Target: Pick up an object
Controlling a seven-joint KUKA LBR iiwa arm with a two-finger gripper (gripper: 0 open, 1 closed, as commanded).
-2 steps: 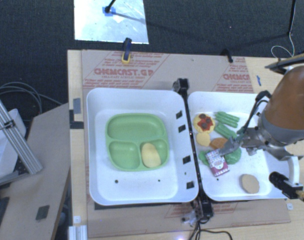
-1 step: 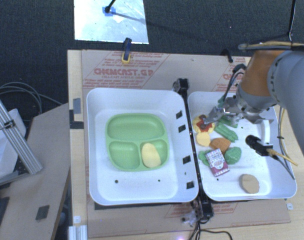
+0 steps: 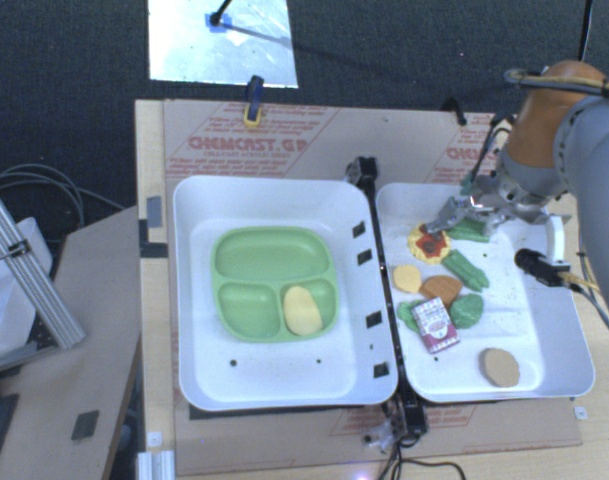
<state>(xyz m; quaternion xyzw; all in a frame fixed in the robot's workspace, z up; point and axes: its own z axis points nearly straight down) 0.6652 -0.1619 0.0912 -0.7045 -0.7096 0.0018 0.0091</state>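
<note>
The claw (image 3: 446, 220) hangs low over the far end of the right bin (image 3: 564, 363), its tips right above the pizza toy (image 3: 429, 244). From where I stand I cannot tell how it is set, and nothing shows caught in it.

The pizza toy lies flat on the bin floor, a small yellow disc with red on top. I'd judge it light, stiff plastic, smooth and a bit slippery. Being so thin, it offers little to pinch, so taking it across its rim looks the best bet, though it may just skid on the white floor.

Just beside it lies a green pod (image 3: 470, 231), and a second pod (image 3: 465, 269) sits nearer me, both long, rounded and glossy. Below the pizza toy are a pale chip (image 3: 407, 278), an orange bun (image 3: 443, 288) and a green lump (image 3: 466, 310), packed close together. A little printed carton (image 3: 434, 325) touches that group, boxy with flat sides. A tan cookie (image 3: 501, 367) lies well apart near the front corner.

In the left bin (image 3: 199, 368) rests a green tray (image 3: 272, 253) with three compartments; a yellow lemon (image 3: 303, 311) sits in its front right one.
</note>
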